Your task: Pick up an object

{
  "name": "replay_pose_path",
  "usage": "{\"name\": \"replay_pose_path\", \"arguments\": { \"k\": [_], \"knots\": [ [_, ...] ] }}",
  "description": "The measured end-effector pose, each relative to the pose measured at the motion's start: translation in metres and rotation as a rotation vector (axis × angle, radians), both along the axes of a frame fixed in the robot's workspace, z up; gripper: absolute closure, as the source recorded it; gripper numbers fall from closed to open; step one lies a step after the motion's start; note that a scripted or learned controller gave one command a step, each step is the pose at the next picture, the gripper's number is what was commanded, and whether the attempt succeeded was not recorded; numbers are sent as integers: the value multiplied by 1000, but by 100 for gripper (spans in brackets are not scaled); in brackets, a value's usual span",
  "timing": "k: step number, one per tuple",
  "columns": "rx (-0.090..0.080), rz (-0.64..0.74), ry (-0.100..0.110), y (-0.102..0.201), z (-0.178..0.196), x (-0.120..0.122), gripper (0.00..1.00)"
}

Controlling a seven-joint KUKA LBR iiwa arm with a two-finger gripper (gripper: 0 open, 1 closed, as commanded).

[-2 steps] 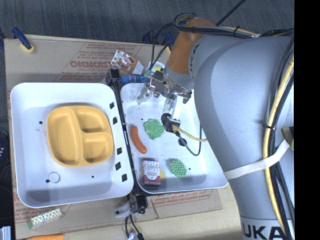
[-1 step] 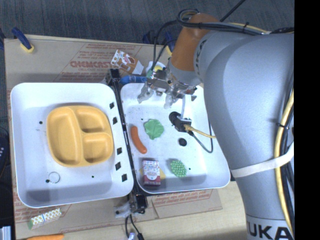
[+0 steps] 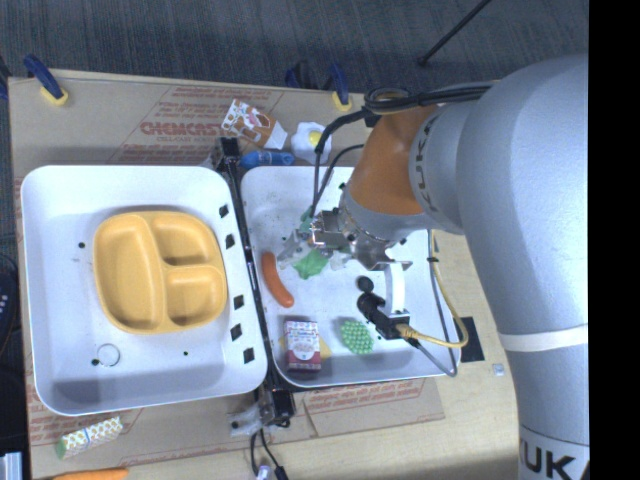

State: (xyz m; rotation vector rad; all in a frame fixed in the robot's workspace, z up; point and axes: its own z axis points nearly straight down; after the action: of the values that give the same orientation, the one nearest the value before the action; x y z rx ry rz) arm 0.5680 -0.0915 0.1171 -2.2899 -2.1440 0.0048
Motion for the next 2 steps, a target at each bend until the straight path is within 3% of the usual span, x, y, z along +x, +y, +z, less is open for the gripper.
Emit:
{"name": "replay_pose_path", "arguments": {
  "k": [1, 2],
  "knots": [
    [0, 0, -1, 0, 0, 0, 0],
    [-1, -327, 2, 0, -26, -24, 0]
  ]
}}
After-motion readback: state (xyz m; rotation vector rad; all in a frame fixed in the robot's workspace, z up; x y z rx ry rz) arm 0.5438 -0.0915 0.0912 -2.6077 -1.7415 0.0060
